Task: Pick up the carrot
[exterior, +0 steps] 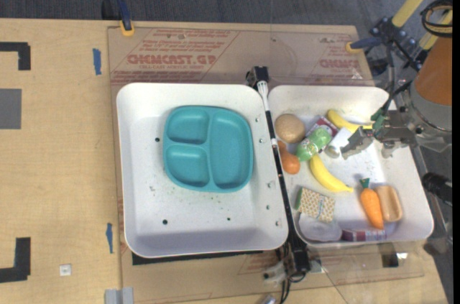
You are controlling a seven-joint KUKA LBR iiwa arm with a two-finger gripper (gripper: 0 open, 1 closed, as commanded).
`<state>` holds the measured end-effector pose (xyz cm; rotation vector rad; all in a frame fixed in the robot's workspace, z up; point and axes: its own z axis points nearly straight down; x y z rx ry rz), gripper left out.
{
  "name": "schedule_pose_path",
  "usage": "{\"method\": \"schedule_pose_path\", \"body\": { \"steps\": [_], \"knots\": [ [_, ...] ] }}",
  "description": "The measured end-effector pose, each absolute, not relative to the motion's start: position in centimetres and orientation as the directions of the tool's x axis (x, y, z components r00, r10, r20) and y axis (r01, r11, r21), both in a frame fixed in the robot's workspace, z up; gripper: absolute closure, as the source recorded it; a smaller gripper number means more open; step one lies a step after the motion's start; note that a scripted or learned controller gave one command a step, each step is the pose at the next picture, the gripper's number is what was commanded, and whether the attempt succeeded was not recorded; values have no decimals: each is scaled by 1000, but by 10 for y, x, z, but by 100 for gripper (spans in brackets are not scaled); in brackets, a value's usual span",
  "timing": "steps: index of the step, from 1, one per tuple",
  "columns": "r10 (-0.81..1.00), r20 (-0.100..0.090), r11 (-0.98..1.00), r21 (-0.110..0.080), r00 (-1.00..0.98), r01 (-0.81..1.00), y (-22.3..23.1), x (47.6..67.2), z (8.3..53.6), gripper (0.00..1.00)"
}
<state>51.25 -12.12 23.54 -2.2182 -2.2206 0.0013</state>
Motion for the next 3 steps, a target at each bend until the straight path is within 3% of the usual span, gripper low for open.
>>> {"method": "schedule_pose_path", "body": {
  "steps": [1, 2, 3],
  "knots": [
    [998, 0, 70, -6, -70, 998, -173, 478, 163, 0],
    [1000, 1, -21, 4, 21, 1000, -187, 482, 100, 0],
    [1000, -5, -24, 20, 24, 1000, -188, 486, 114, 100]
  ]
}}
